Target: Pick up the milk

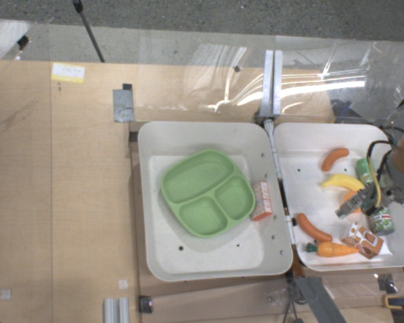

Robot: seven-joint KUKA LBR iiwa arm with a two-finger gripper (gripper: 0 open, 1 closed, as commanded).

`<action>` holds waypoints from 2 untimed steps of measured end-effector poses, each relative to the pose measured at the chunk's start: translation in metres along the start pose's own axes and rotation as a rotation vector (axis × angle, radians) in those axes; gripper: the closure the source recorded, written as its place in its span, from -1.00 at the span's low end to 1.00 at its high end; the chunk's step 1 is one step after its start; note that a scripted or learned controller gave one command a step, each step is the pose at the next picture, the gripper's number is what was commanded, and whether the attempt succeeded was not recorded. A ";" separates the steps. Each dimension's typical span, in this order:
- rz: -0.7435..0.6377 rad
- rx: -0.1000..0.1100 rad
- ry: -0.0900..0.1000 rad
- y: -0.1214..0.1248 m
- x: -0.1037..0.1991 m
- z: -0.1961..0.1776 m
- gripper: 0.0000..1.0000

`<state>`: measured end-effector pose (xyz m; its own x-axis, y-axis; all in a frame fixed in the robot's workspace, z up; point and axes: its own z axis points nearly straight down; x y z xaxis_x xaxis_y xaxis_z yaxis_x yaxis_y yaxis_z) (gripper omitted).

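- The milk (pixel 262 200), a small carton, was seen lying in the left bin (pixel 188 264), touching the right edge of the green divided plate (pixel 207 192).
- The gripper (pixel 361 203) was placed low over the right bin (pixel 303 147), beside a banana (pixel 342 182); its state could not be told, the view perhaps too blurred.

Light wooden bench (pixel 60 194) — two white bins side by side, left bin (pixel 209 134), right bin (pixel 303 140), yellow label (pixel 68 73)
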<state>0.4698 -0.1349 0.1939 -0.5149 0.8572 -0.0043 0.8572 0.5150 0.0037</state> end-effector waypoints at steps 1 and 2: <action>0.001 0.000 0.000 0.000 0.000 0.000 -1.00; 0.267 0.000 0.001 -0.016 -0.009 0.066 -1.00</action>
<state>0.4608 -0.1513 0.1281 -0.2708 0.9626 -0.0022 0.9626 0.2708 0.0042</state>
